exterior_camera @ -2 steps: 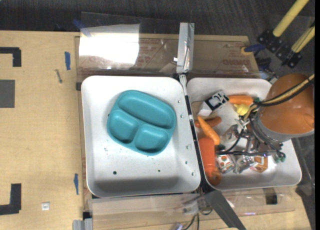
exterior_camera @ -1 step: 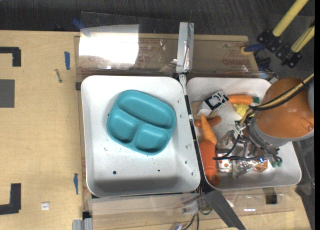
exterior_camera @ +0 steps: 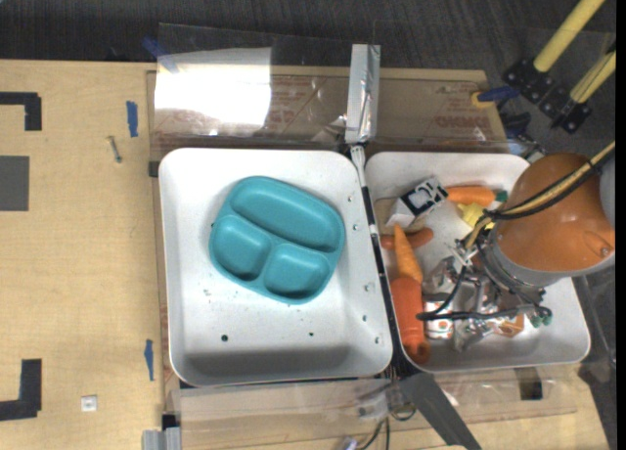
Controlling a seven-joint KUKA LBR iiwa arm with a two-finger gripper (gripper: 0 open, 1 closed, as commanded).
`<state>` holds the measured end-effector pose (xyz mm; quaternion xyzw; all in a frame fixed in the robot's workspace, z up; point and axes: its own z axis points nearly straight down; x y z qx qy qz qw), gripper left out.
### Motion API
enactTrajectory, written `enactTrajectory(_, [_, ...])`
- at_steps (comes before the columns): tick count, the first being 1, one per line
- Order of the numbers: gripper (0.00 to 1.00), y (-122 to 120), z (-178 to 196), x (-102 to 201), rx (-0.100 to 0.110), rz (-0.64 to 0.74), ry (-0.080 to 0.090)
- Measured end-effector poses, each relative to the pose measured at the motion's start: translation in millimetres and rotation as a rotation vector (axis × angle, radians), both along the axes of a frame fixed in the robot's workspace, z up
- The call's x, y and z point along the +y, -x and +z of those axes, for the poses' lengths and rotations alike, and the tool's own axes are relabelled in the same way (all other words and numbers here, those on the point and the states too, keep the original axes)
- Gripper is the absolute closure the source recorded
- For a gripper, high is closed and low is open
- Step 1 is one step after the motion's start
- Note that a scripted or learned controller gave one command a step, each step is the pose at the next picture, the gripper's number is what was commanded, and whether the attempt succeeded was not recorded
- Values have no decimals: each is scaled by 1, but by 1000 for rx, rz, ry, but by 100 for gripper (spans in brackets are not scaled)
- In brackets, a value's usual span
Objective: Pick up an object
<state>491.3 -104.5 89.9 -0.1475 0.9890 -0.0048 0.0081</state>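
Note:
The right bin (exterior_camera: pixel 561 348) holds a pile of small objects. Several orange carrots (exterior_camera: pixel 405 301) lie along its left side. A black and white item (exterior_camera: pixel 423 195) and another orange piece (exterior_camera: pixel 471 194) sit near its far edge. My gripper (exterior_camera: pixel 468 313) is low in this bin, over the clutter at the middle. The arm's orange band (exterior_camera: pixel 558 213) and cables cover much of the bin behind it.
The left bin (exterior_camera: pixel 186 243) holds a teal divided tray (exterior_camera: pixel 277 236), upside-down or right way I cannot tell. Clear plastic walls (exterior_camera: pixel 360 96) rise behind the bins. Tan cardboard (exterior_camera: pixel 73 243) covers the bench to the left. Yellow poles (exterior_camera: pixel 577 18) stand at the top right.

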Motion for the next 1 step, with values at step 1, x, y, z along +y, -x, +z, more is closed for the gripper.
enactTrajectory(1, [100,-2,10,1,-7,0,0])
